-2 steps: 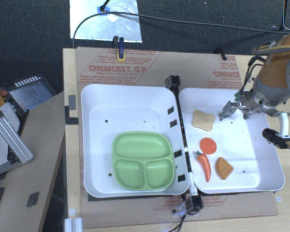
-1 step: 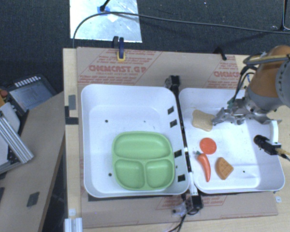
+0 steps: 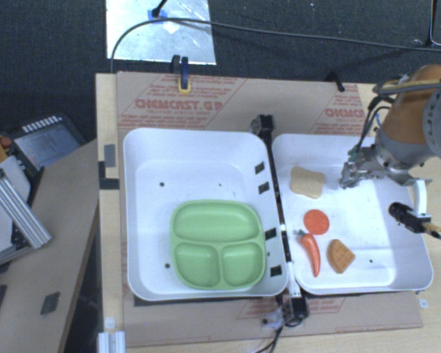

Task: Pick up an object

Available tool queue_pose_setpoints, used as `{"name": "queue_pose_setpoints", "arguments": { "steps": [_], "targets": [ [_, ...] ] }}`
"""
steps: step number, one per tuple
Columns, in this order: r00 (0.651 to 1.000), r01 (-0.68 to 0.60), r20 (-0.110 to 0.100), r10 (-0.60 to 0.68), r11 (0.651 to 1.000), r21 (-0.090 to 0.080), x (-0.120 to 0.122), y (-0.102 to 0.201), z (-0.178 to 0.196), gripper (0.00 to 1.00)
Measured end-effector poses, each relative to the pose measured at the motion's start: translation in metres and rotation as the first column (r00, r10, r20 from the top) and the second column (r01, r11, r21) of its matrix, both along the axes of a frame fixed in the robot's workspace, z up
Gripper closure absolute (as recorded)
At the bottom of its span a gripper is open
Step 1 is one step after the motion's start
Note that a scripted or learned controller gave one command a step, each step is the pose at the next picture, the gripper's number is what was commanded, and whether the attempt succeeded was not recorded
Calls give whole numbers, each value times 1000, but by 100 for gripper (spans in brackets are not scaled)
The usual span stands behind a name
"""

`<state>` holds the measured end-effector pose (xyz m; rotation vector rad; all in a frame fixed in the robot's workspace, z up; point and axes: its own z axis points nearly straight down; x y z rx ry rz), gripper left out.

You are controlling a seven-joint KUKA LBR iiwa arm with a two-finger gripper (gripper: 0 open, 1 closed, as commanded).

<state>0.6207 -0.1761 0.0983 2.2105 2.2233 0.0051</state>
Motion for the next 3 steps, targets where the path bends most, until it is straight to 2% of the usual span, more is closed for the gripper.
{"name": "queue_pose_setpoints", "arguments": {
  "steps": [3],
  "targets": [
    [1000, 0, 1, 0, 1000, 0, 12, -5, 173, 100]
  ]
}}
